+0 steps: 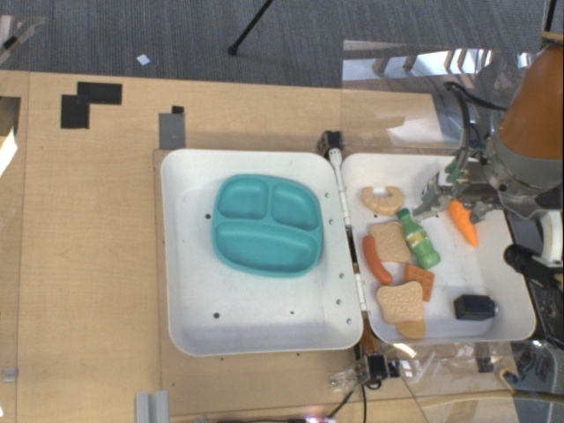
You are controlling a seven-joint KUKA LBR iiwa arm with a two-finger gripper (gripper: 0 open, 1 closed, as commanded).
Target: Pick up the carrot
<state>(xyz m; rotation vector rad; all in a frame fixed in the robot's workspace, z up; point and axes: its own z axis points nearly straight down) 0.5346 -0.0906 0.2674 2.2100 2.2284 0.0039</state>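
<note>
The carrot (464,224) is small and orange. It lies tilted in the right bin (511,324), near that bin's far right side, with its thick end up toward the gripper. My gripper (453,197) hangs right over the carrot's upper end, below the grey wrist and orange band. The wrist hides where gripper and carrot meet, so a grasp cannot be made out.
Left of the carrot lie a green bottle (418,238), a pastry ring (382,201), a bread slice (388,241), a sausage (376,261), toast (402,303) and an orange wedge (421,281). A black block (474,307) sits at the front right. The left bin (189,324) holds a teal divided plate (266,225).
</note>
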